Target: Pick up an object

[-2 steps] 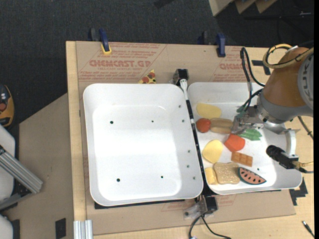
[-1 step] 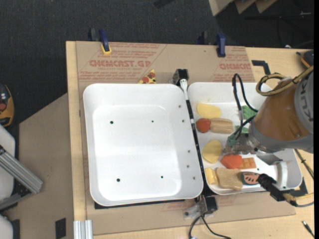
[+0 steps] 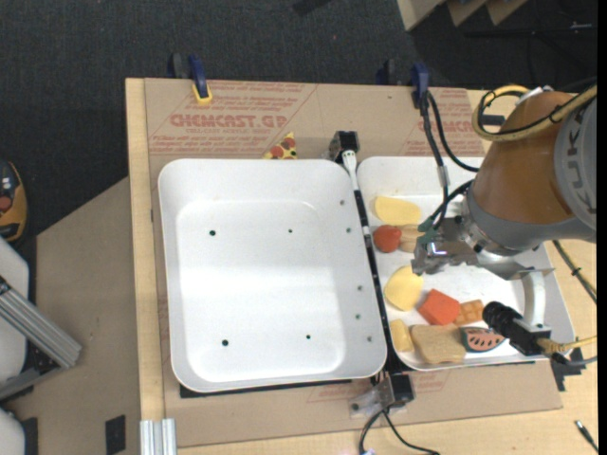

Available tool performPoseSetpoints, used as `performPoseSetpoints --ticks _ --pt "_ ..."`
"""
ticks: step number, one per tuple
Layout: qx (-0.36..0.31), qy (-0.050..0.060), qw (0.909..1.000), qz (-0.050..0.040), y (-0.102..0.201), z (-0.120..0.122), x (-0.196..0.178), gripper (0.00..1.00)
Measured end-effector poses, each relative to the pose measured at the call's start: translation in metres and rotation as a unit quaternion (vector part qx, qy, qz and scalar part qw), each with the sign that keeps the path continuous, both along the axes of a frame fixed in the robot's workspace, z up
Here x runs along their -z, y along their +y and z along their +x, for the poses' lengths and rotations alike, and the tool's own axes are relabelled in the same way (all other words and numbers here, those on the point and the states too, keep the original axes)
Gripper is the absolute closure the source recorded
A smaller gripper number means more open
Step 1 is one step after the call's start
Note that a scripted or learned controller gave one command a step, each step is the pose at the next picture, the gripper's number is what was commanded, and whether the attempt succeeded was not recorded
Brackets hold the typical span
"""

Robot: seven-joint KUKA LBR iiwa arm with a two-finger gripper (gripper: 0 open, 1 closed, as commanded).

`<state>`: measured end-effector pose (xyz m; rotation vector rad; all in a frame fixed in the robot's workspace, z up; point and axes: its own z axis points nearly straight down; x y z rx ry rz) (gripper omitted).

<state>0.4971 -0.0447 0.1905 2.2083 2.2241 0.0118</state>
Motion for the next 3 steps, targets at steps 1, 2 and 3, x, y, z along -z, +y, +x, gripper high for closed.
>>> performPoseSetpoints --ticks 1,2,3 --pt "-0.001 0.001 1.0 0.0011 0.075 0.076 -0.013 1.0" --pt "0.003 0.003 1.0 -0.0006 0.056 0.097 -0.032 1.0" --pt "-0.001 -0.003 1.0 0.0019 0.133 0.132 -0.134 1.0"
